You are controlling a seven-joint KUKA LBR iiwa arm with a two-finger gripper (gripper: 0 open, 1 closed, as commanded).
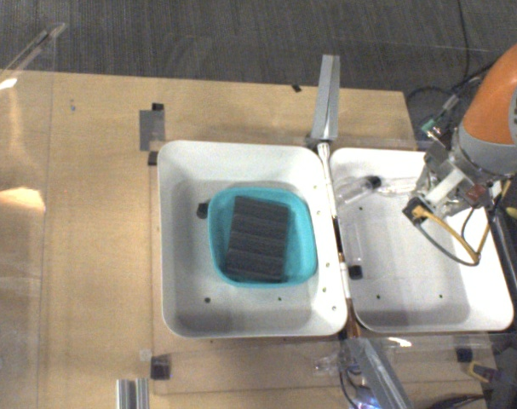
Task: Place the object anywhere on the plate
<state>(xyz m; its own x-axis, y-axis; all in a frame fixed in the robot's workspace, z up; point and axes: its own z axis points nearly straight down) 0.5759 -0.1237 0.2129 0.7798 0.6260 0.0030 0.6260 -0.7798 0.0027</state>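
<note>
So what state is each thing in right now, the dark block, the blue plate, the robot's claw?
Dark grey ribbed block: lying flat on the plate.
Turquoise square plate: sitting in the left white bin, carrying the block.
Gripper: above the right white bin, away from the block.

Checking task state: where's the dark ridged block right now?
The dark ridged block lies on the teal plate in the left bin; the gripper is over the right bin.

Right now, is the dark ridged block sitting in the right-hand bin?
No, the dark ridged block lies on the teal plate in the left bin, not the right bin.
</note>
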